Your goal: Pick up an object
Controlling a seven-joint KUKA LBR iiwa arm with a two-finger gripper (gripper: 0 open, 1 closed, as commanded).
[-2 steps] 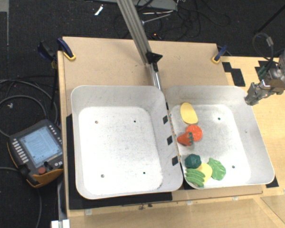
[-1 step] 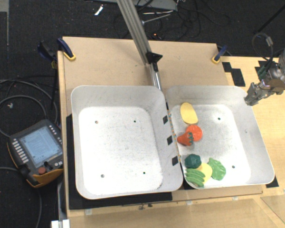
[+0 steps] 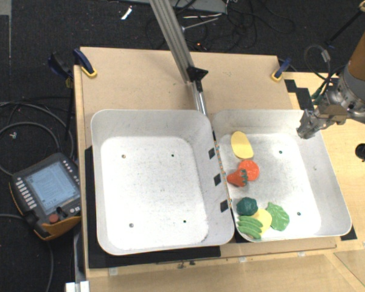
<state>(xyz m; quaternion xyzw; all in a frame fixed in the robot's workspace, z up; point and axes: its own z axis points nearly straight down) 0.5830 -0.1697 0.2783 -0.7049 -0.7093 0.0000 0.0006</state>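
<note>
We find the claw (image 3: 307, 128) over the far right rim of the right bin (image 3: 316, 181); we cannot tell its state. Nothing is seen in it. The objects lie left of and nearer than the claw: yellow piece (image 3: 241, 145), red-orange piece (image 3: 244, 172), then a dark green piece (image 3: 247, 206) and light green pieces (image 3: 277, 216) touching.

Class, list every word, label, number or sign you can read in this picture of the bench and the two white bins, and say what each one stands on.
No text can be read here.
Teach pendant on the floor: its lit screen shows content, too small and blurred to read.
Black tabs on the rim between the left bin and right bin: no legible marks.
Toy pieces in the right bin: no print visible.
</note>
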